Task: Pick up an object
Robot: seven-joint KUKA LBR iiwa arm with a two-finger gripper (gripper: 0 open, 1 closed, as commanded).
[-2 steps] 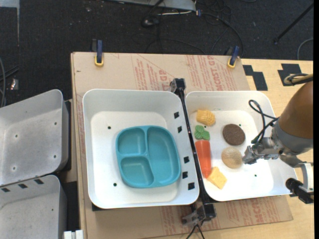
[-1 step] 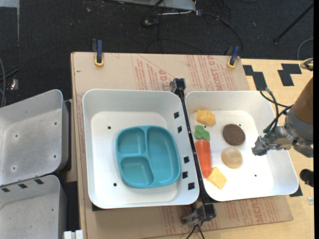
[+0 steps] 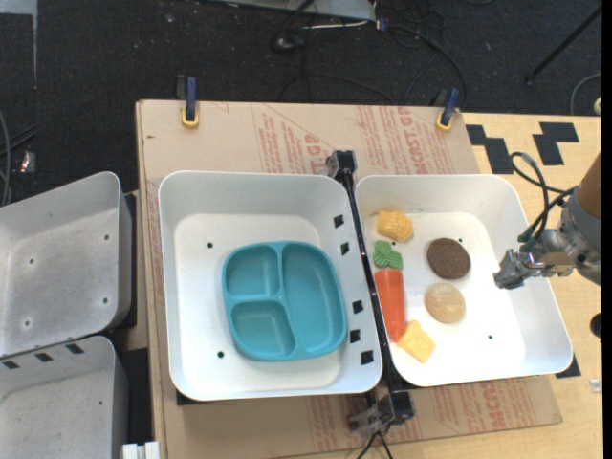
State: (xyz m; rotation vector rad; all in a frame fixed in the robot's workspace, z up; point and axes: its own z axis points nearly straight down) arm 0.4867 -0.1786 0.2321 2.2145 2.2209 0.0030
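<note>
The grey two-finger gripper [image 3: 507, 273] hangs over the right edge of the right white bin [image 3: 545, 338], and whether it is parted or closed I cannot tell. Nearest it lie a dark brown round cookie-like disc [image 3: 448, 257] and, just below, a pale tan round disc [image 3: 445, 303] — both look light, stiff and low. A grip across the rim would probably hold best — flat tops offer little.

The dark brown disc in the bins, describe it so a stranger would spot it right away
Start at the right-hand white bin, the one holding toy food. Near its middle lies the dark brown disc, flat and round, right of the yellow corn and just above a pale tan disc. It is the darkest item in the bin.
</note>
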